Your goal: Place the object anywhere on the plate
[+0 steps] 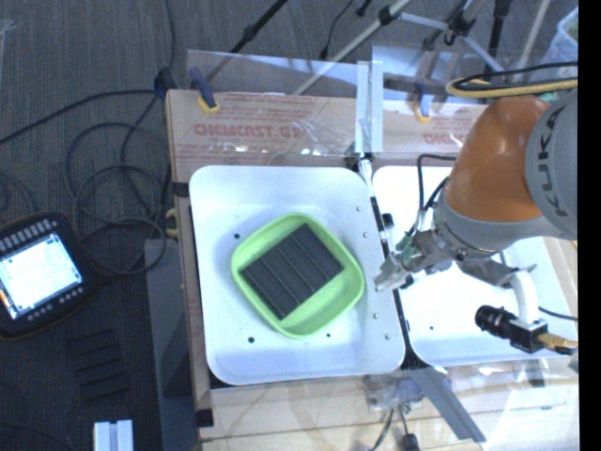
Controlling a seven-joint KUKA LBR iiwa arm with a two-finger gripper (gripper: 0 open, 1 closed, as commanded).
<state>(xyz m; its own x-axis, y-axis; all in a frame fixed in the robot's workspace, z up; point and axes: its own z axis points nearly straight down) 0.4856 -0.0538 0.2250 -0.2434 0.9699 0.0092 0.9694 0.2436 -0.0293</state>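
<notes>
The gripper is hanging over the seam between the two white bins, at the right rim of the left bin, with the arm reaching in from the right and its orange band sitting directly above the wrist. From this angle the finger opening cannot be determined; the wrist body is covering most of the tool, and nothing is visibly showing between the tips. To the gripper's left, near but clearly apart from it, the green plate is resting in the middle of the left bin, turned so its corners are pointing toward the bin's sides. The object, a dark ribbed slab, is lying flat inside the plate, covering most of its floor and staying within the raised green rim. To the gripper's right and beneath the arm, the right bin is lying alongside, and a black cylindrical fitting on the arm is projecting over it. Well to the gripper's left, off the bench, a handheld pendant is sitting on the floor with its screen lit.
</notes>
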